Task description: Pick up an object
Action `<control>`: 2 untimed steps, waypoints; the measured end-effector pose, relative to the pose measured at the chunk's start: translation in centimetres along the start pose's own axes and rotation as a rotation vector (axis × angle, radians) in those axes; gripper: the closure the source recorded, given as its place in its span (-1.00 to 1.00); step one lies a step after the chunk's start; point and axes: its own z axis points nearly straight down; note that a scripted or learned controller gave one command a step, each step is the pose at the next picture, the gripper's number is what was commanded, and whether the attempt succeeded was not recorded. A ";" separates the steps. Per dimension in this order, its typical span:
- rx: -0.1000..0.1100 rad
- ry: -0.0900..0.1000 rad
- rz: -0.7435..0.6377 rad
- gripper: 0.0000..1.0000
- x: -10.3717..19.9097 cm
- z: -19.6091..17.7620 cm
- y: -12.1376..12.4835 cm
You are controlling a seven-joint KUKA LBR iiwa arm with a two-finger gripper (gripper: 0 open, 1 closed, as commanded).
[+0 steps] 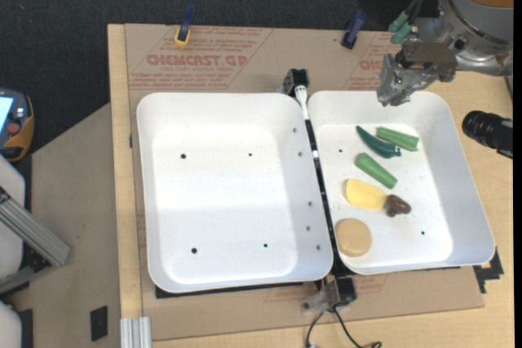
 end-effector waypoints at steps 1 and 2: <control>0.023 0.002 0.013 1.00 -7.2 10.4 -4.3; 0.019 0.005 -0.004 1.00 1.2 18.7 -4.1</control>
